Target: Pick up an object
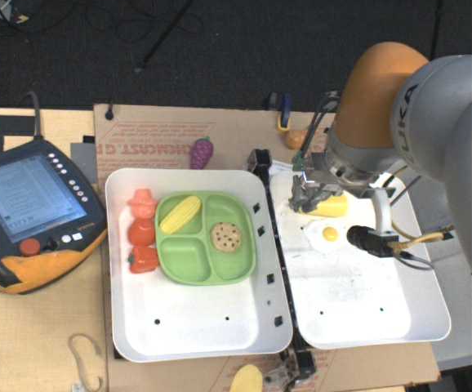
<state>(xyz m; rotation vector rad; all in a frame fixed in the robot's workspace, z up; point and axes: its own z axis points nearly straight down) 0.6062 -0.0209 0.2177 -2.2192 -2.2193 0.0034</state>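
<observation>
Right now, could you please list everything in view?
left bin: 1, white, bench left
right bin: 1, white, bench right
plate: 1, green, in left bin
corn cob: 1, yellow, on plate
cookie: 1, tan, on plate
toy foods: 3, red-pink, left of plate
fried egg: 1, white-yellow, right bin
block: 1, yellow, right bin
grapes: 1, purple, behind left bin
teach pendant: 1, grey-orange, far left
arm: 1, grey-orange, from right
gripper: 1, dark, over right bin
</observation>
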